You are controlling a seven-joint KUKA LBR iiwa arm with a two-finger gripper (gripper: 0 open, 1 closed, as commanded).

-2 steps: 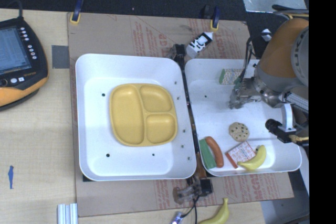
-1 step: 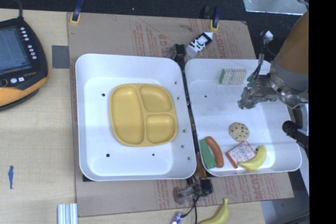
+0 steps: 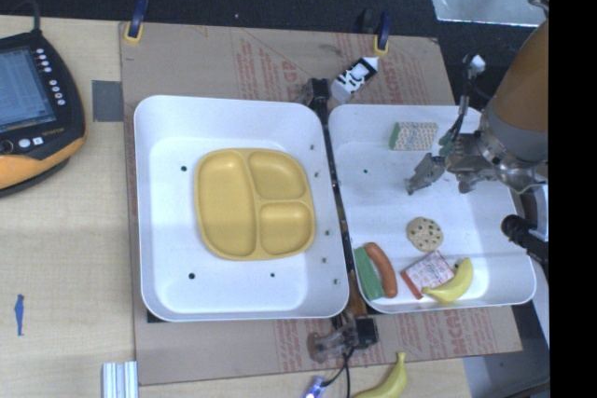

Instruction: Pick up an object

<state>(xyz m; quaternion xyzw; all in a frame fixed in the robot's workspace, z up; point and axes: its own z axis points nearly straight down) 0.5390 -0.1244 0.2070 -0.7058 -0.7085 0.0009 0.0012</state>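
Observation:
The right bin (image 3: pixel 364 154) holds a speckled cookie (image 3: pixel 424 233), a red sausage (image 3: pixel 381 268) next to a green piece (image 3: pixel 366 273), a red-and-white packet (image 3: pixel 427 272), a yellow banana (image 3: pixel 455 282) and a green-dotted wafer (image 3: pixel 413 136). My gripper (image 3: pixel 440 182) hangs over the middle of this bin, a little above and behind the cookie and in front of the wafer. Its fingers are spread open with nothing between them. The arm's wrist covers the bin's right side.
A yellow divided plate (image 3: pixel 254 202) lies in the left bin (image 3: pixel 159 284). A control pendant (image 3: pixel 28 112) rests on the bench at far left. A black-and-white item (image 3: pixel 354 76) lies behind the bins, and a second banana (image 3: pixel 387 379) lies in front of them.

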